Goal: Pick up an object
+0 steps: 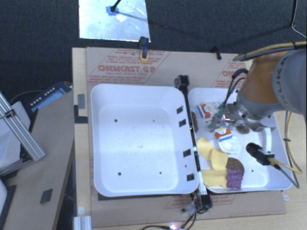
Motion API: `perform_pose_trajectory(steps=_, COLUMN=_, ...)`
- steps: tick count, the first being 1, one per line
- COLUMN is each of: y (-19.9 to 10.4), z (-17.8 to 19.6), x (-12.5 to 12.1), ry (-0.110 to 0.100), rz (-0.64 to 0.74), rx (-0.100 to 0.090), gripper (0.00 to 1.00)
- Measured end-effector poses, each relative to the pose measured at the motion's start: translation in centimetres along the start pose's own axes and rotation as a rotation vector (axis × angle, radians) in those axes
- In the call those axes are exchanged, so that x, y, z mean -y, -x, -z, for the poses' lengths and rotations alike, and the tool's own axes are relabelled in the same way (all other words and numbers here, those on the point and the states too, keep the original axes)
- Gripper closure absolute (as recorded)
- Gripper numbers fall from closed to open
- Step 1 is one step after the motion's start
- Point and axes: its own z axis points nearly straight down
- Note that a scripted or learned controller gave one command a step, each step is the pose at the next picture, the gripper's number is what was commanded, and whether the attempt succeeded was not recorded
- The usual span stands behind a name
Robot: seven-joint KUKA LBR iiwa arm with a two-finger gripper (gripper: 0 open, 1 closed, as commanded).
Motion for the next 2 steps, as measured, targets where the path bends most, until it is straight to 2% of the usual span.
perform_pose_trajectory(steps=1, y=-6.5, z=4.5, x=-2.1, ry=0.005, rz=0.01, rx=-0.001, gripper=1.0)
perform_pose_trajectory(steps=2, y=-11.3, z=6.5, x=0.2, ry=-0.001, rz=0.009, rx=-0.001, gripper=1.0)
